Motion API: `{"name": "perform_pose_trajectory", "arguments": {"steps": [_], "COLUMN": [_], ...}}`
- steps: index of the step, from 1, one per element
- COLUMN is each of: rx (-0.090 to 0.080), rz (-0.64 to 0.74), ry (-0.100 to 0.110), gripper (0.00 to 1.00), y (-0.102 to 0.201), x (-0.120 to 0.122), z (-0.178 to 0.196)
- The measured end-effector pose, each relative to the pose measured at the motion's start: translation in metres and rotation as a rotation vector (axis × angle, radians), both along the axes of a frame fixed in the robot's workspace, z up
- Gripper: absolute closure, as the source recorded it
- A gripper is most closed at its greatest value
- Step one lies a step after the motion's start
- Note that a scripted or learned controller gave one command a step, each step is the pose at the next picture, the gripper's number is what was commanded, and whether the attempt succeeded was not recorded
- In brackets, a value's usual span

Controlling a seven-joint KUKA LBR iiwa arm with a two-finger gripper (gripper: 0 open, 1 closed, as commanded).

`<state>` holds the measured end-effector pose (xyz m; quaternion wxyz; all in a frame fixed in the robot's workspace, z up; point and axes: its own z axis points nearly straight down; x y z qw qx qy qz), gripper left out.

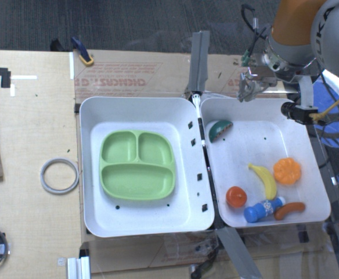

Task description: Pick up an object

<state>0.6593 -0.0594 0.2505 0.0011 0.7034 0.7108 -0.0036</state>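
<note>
The gripper [248,90] was seen at the upper right of the frame, poised above the far rim of the right bin [309,211], with nothing between its jaws; whether the jaws stood wide or narrow could not be told from this slant.

The candidate objects were gathered in that bin. A dark green object [219,129] lay alone near the bin's upper left corner, close below the gripper and well apart from the rest. Toward the lower right, a banana [264,179] lay between an orange [287,171] and a small red fruit [236,197], with a blue bottle [263,209] and a sausage-like piece [289,210] just beside one another along the near wall.

The step was judged to be the approach, with no grasp yet made. It would probably be done best if the isolated green object were chosen, since no neighbour could be knocked. A straight descent would be called for, with the bin's wall and the divider avoided. The crowded cluster was thought the riskier choice, as the round fruits could be expected to roll.
</note>
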Motion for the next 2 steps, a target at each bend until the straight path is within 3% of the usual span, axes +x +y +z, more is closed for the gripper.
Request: {"name": "perform_pose_trajectory", "arguments": {"steps": [1, 2], "rx": [-0.001, 0.005], "rz": [0.002, -0.008], "ry": [0.001, 0.0], "gripper": [1.0, 1.0], "y": [-0.001, 0.05], "x": [0.0, 0.0], "z": [0.008, -0.007]}}
